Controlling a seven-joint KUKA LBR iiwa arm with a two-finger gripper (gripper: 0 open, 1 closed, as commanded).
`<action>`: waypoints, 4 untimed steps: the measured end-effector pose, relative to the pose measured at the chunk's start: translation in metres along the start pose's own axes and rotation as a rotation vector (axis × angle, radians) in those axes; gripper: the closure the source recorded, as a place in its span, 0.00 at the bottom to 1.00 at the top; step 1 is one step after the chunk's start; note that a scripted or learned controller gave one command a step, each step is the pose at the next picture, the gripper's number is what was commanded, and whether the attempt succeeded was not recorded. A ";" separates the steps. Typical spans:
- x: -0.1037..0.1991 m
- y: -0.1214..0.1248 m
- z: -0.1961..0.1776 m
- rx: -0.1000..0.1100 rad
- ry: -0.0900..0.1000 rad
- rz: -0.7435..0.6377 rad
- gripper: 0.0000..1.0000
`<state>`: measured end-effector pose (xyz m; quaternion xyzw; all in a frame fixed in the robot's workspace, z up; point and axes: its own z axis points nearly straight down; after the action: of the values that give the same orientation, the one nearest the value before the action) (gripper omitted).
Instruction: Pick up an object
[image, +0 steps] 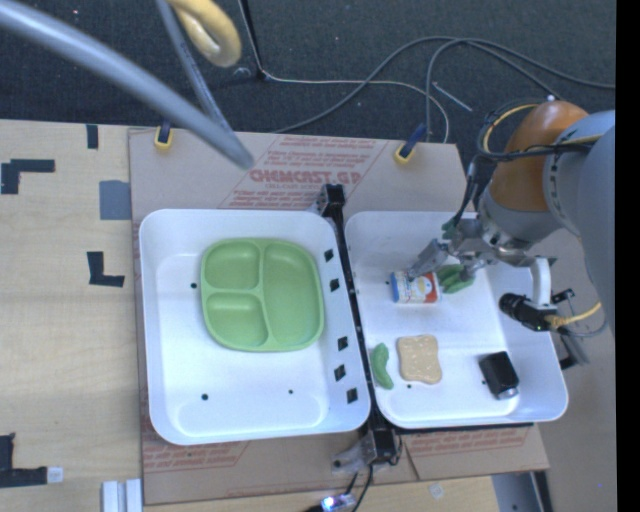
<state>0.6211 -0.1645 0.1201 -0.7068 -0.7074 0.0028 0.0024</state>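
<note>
In the right bin (530, 400) lie a small milk carton (414, 288) on its side, a green item (457, 279) just right of it, a slice of toast (419, 359), a green pickle (382, 364) and a black block (498, 374). My gripper (445, 258) reaches down from the right, with its fingers right above the carton's top edge and the green item. The fingers look slightly apart, and nothing sits clearly between them.
The left bin (170, 390) holds a green divided plate (263, 294). A black divider (345, 310) runs between the bins. The arm's orange band (535, 150) and cables hang over the right bin's far right side.
</note>
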 end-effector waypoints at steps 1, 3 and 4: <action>0.001 0.002 -0.014 -0.006 0.000 -0.002 1.00; 0.004 0.013 -0.117 -0.012 0.000 -0.001 1.00; 0.005 0.014 -0.141 -0.010 0.000 -0.001 1.00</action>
<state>0.6360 -0.1598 0.2614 -0.7064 -0.7078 -0.0007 -0.0009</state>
